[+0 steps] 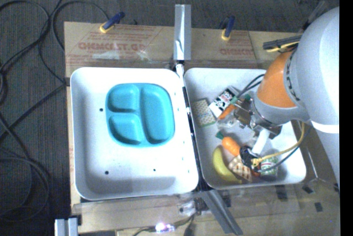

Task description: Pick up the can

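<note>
Camera view, contents listed from the left edge to the right.

- Cardboard sheet (pixel 127 47): brown with red print. It covers the bench under both bins.
- Left clamp (pixel 112 21): blue and yellow, at the sheet's back edge.
- Left bin (pixel 83 174): shallow and white.
- Blue tray (pixel 140 113): lies flat in the upper middle of the left bin. It is divided into three compartments, two small ones on the left and one long one on the right.
- Metal strip (pixel 182 31): grey, at the back edge, in line with the gap between the bins.
- Right clamp (pixel 226 27): blue and yellow, at the back edge behind the right bin.
- Right bin (pixel 215 81): shallow and white.
- Checkered packet (pixel 203 112): lies near the right bin's left wall.
- Black-and-white packet (pixel 223 100): just beside the checkered packet, on its upper right.
- Orange piece (pixel 230 145): rounded, near the bin's middle, just above the banana.
- Banana (pixel 219 166): yellow, curved along the front left of the bin.
- Brown lattice item (pixel 240 166): touches the banana's right side.
- Gripper (pixel 241 114): low over the middle of the right bin, close to the two packets. Whether it is wide, narrow or holding anything cannot be told.
- Can (pixel 268 169): probably the small green-and-red item at the bin's front, right of the lattice item. It is too small to identify for certain and lies apart from the gripper.
- Orange band (pixel 276 89): sits above the wrist.
- Arm (pixel 325 75): grey, entering from the right.
</note>
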`<state>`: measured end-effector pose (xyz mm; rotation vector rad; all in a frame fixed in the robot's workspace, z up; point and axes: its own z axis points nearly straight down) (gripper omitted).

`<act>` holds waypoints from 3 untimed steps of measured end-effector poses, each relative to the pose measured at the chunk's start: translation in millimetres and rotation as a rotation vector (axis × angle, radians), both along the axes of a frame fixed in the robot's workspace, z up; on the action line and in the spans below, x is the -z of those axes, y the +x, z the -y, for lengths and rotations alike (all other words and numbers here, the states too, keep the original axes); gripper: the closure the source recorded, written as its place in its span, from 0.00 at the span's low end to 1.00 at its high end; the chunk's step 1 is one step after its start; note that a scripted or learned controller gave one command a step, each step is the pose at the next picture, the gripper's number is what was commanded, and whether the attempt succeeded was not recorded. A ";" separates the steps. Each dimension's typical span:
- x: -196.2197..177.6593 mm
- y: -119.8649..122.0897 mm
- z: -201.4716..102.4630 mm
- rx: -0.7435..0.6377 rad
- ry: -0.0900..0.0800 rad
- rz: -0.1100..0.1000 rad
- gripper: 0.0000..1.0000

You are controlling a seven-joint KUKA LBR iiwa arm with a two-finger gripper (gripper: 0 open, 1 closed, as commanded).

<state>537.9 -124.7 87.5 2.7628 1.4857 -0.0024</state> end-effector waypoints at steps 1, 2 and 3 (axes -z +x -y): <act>-150.6 31.1 64.0 0.017 0.002 -0.012 0.00; -93.4 2.6 -10.7 -0.249 0.008 -0.013 0.00; -0.2 -17.4 63.5 -0.261 0.004 0.004 0.00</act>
